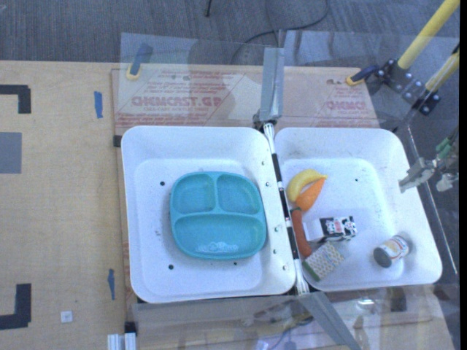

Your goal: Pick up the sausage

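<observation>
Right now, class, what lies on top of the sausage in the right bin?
The sausage lies along the right bin left wall. The orange piece covers its upper end; the patterned packet overlaps its lower end. Both ends are hidden.

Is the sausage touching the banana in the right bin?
Cannot tell. In the camera view the sausage runs up under an orange piece beside the banana, hiding any contact.

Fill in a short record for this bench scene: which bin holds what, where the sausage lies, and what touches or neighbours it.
left white bin: teal three-compartment plastic plate
right white bin: the other items
sausage: long orange-red sausage, by the right bin's left wall
above the sausage: yellow toy banana, orange wedge
beside the sausage: black-and-white small carton, green patterned packet
apart: small tin can lying on its side
</observation>
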`<state>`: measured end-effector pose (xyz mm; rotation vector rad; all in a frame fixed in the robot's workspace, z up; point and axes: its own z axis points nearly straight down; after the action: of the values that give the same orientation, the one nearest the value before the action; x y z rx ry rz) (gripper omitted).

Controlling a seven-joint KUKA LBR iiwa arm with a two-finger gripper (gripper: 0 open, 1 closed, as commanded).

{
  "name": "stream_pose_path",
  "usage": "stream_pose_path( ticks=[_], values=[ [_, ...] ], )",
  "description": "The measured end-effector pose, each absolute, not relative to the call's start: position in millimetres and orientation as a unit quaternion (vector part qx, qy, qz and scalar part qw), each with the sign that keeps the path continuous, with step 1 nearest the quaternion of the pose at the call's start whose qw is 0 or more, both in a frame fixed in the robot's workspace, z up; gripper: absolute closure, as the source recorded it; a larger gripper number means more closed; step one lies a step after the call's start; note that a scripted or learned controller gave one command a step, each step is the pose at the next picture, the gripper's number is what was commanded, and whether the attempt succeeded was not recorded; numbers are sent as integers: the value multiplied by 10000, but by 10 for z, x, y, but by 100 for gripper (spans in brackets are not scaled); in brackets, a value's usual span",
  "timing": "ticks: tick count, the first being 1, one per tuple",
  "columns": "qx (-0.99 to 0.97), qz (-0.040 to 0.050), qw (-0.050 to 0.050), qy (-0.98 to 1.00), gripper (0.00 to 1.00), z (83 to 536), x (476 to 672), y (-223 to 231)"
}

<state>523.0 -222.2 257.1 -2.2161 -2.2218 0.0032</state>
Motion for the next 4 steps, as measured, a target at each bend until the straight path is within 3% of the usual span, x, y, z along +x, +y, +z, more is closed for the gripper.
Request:
stream_pose_path(
  ticks=[1, 2, 3, 4],
  values=[
    [-7309, 10, 22, -6825, 0, 1332, 4793, -1662],
    [-7310, 11, 23, -6824, 0, 1333, 4792, -1664],
    [-7085, -29, -62, -7057, 0, 886, 4839, -1049],
    [-7976, -12, -29, -6032, 0, 887, 5002, -942]
  ],
)
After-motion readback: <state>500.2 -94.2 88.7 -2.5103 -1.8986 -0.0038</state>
